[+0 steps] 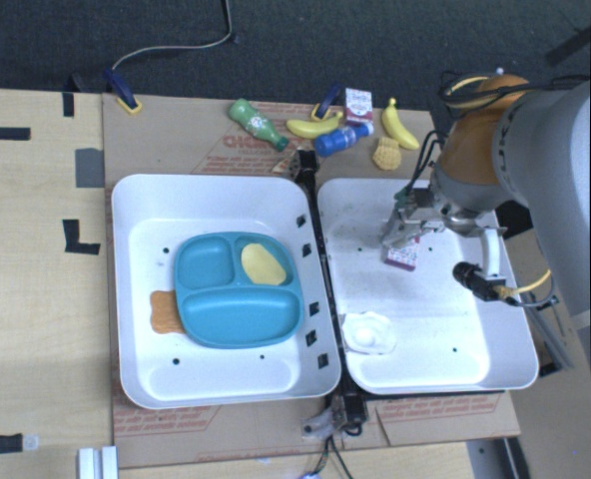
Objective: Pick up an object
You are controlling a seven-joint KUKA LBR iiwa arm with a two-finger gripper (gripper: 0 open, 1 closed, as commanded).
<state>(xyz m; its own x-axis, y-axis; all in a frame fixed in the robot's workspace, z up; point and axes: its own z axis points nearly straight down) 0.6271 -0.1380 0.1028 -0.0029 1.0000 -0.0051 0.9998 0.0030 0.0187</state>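
Now the gripper (403,236) hangs low in the right bin (495,367), right above a small purple packet (401,257). I cannot tell if it grips it, so the pick looks unfinished.

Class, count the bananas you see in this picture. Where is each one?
2. One banana lies behind the bins beside the blue bottle; the other banana lies further right. Others may be hidden by the arm.

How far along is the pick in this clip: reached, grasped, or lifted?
Reached: the gripper is down inside the right bin, directly over the small purple-and-white packet. In hand: nothing clearly; the packet sits at the gripper's tip, but whether it is gripped cannot be told. Left: a confirmed grasp and lift. The white object and the blue tray lie apart from it.
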